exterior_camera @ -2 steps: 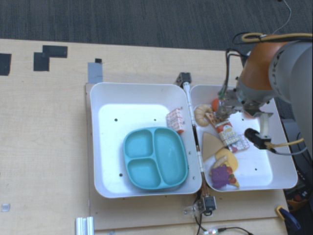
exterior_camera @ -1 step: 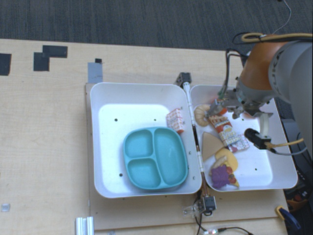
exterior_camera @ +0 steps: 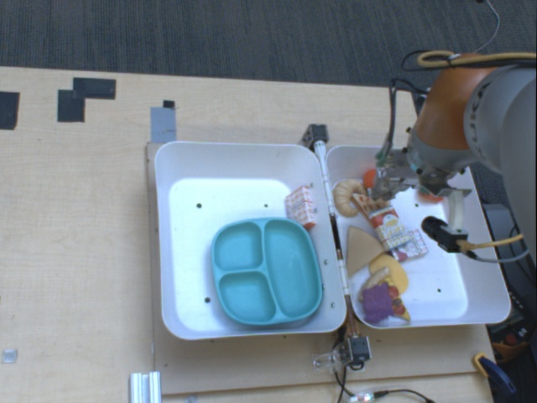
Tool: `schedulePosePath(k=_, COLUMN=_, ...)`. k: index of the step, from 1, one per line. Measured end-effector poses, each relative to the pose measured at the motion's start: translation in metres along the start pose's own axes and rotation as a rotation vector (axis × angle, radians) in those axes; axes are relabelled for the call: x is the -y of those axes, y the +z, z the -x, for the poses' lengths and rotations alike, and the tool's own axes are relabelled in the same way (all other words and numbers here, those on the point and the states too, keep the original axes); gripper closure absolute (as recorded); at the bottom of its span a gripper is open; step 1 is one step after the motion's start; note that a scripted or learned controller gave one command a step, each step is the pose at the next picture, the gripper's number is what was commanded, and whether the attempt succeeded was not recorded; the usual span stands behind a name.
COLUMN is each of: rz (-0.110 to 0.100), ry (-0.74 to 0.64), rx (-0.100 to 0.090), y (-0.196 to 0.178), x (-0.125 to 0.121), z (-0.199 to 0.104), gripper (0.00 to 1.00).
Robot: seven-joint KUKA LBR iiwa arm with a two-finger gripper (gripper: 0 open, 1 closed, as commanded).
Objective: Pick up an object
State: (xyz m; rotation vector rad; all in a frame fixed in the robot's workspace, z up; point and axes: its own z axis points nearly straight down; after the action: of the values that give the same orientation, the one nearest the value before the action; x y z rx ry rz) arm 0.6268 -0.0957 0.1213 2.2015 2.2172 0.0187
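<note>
My gripper (exterior_camera: 379, 188) hangs low over the back of the right bin (exterior_camera: 470, 305), just right of a pale croissant-shaped pastry (exterior_camera: 345, 196) and beside a small orange-red piece (exterior_camera: 370, 177). The wrist hides how it stands. In front of it lie a red and white packet (exterior_camera: 396, 232), a tan wedge (exterior_camera: 362, 248), a yellow banana (exterior_camera: 391, 274) and a purple bunch of grapes (exterior_camera: 377, 302). Nothing shows between the fingers.
The left bin (exterior_camera: 180, 225) bears a teal divided plate (exterior_camera: 267, 269) and a small red and white carton (exterior_camera: 300, 206) against its right wall. A red bit (exterior_camera: 430, 196) peeks out behind the wrist. The arm covers the right bin's back right corner.
</note>
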Motion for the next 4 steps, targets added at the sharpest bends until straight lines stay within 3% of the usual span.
schedulePosePath(k=1, rz=0.0, ry=0.0, rx=0.0, y=0.0, x=0.0, z=0.0, gripper=0.0)
schedulePosePath(k=2, rz=0.002, ry=-0.002, rx=-0.001, y=-0.011, x=-0.001, z=-0.001, gripper=1.0)
schedulePosePath(k=3, rz=0.002, ry=-0.003, rx=-0.001, y=-0.011, x=-0.001, z=-0.001, gripper=0.0)
schedulePosePath(k=4, rz=-0.015, ry=0.006, rx=-0.003, y=0.034, x=0.039, z=-0.014, gripper=0.0)
